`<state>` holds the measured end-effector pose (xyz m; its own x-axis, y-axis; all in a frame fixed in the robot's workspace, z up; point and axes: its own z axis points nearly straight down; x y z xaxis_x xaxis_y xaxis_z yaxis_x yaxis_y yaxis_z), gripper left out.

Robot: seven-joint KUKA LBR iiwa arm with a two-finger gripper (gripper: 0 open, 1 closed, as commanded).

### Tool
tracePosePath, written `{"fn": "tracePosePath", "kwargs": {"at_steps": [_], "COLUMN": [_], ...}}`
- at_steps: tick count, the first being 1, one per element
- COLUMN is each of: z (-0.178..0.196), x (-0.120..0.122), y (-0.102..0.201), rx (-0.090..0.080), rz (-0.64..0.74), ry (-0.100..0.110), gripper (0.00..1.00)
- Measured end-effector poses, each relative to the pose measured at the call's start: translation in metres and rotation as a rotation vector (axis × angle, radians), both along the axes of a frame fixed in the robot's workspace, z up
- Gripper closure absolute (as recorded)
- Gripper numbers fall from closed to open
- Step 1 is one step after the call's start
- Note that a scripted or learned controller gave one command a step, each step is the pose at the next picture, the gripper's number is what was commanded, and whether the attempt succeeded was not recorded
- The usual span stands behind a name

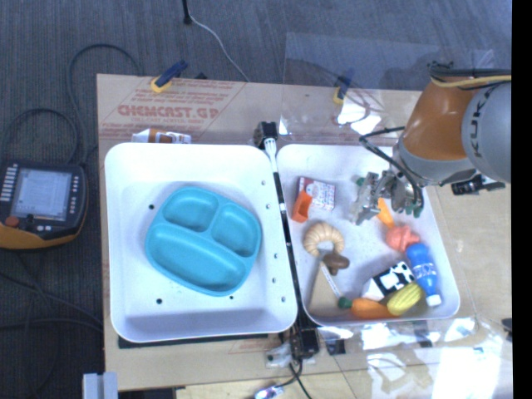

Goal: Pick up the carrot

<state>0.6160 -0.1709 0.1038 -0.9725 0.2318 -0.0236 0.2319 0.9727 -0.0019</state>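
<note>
In the right-hand bin: the arm comes in from three o'clock, its orange band sitting over the bin's upper right corner.
Gripper: the gripper hangs low over the upper middle of the right bin; the fingers look a little spread, and I see nothing pinched between them.
Small orange piece: a small orange piece lies just beside the fingertips, at about four o'clock from them; I can't say if they touch.
Carrot: the carrot lies flat along the bin's near wall, at six o'clock from the gripper and well apart from it, green end pointing to nine o'clock.
Carrot's neighbours: a yellow corn cob touches its thick end at three o'clock; a black-and-white carton sits just above.
Other clutter: a blue bottle with a white cap, a pink lump, a croissant with a brown mushroom near it, and a red-and-white packet.
Left bin: the left bin holds a blue divided tray.
Off the bench: a teach pendant lies on the floor at nine o'clock.
</note>
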Motion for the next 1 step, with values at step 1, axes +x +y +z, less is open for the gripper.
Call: {"fn": "tracePosePath", "kwargs": {"at_steps": [1], "z": [-0.0117], "x": [0.0088], "y": [-0.0462], "rx": [0.001], "rz": [0.224], "ry": [0.008], "gripper": [1.0]}}
